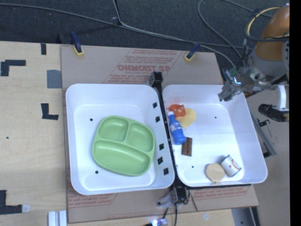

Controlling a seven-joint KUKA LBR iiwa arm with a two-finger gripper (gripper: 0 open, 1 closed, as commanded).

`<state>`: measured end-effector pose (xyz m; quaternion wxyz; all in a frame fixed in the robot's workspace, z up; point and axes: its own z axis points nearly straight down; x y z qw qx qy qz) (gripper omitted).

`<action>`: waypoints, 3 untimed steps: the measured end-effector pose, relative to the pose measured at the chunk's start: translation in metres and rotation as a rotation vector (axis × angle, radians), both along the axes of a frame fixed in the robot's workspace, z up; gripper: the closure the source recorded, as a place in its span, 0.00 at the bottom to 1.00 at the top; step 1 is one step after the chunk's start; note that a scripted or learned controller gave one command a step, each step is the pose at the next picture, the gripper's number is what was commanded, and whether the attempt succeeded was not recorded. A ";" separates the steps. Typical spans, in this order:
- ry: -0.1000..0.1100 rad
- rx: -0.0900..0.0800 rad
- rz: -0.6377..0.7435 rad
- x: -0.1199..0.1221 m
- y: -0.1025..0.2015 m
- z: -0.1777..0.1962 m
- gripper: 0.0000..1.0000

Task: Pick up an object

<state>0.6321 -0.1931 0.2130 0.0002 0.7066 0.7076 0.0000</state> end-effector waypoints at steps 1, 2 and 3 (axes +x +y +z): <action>0.001 0.001 0.004 0.000 0.055 0.011 1.00; 0.003 0.002 0.005 -0.009 0.109 0.008 1.00; 0.002 0.002 0.005 -0.003 0.155 0.004 1.00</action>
